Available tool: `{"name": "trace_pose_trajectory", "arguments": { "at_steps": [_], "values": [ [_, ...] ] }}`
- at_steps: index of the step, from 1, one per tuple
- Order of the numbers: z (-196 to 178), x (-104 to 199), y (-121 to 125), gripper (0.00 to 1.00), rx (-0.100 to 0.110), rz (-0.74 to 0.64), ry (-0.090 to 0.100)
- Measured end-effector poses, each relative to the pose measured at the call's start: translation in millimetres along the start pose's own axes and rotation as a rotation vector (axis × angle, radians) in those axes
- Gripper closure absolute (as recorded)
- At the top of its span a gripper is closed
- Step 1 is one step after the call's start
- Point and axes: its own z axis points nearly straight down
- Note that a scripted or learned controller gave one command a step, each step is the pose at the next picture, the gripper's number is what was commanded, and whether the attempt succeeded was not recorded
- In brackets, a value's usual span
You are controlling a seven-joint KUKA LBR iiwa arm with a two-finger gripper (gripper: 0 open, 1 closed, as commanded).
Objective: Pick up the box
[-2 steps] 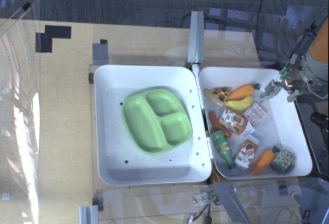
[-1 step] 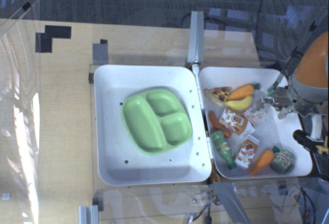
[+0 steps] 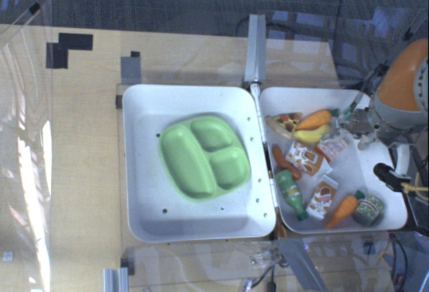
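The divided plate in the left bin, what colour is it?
Light green, all over. The divided plate shows well in the camera view.

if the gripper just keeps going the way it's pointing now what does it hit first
Probably the small box beside the banana: the gripper points left across the right bin. Depth is unclear, so it might pass above.

Arm over the right bin's far corner, toys heaped beside it

The gripper (image 3: 365, 124) hung at the right bin (image 3: 392, 220) edge; whether its fingers were parted could not be told. Just left of it lay a box (image 3: 333, 147), then a banana (image 3: 312, 134) and carrot (image 3: 315, 118). Nearer the camera sat two more boxes (image 3: 303, 158) (image 3: 322, 197), a green bottle (image 3: 291, 193), another carrot (image 3: 343, 209) and a can (image 3: 368, 209). Far left, the other bin (image 3: 137, 170) held a green tray (image 3: 204, 157).
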Motion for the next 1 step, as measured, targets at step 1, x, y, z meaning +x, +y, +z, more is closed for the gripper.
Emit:
{"name": "trace_pose_trajectory", "arguments": {
  "at_steps": [1],
  "values": [
    [0.1, 8.0, 27.4, 0.00, -0.002, -0.003, -0.003]
  ]
}}
